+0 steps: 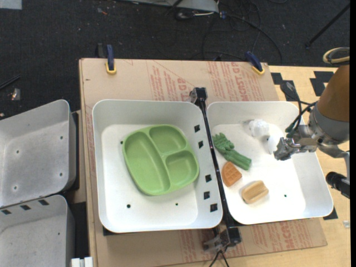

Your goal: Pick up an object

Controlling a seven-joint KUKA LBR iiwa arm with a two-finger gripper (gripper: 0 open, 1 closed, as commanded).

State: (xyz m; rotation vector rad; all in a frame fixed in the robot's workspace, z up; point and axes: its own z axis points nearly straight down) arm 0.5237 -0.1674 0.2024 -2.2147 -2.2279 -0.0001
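**Reaching into the right bin**

Hovering my gripper [281,150] low at the right bin's [311,204] far side, I sit just beside a white crumpled object [258,128]. Whether anything is held, I cannot tell. 3 other candidates lie nearer the divider: a green toy [231,152], an orange piece [231,174] and a tan block [255,192]. Next I judge a descent onto 1 item.

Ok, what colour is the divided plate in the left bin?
Light green, all over. The divided plate shows plainly in the camera view, lying in the left bin.
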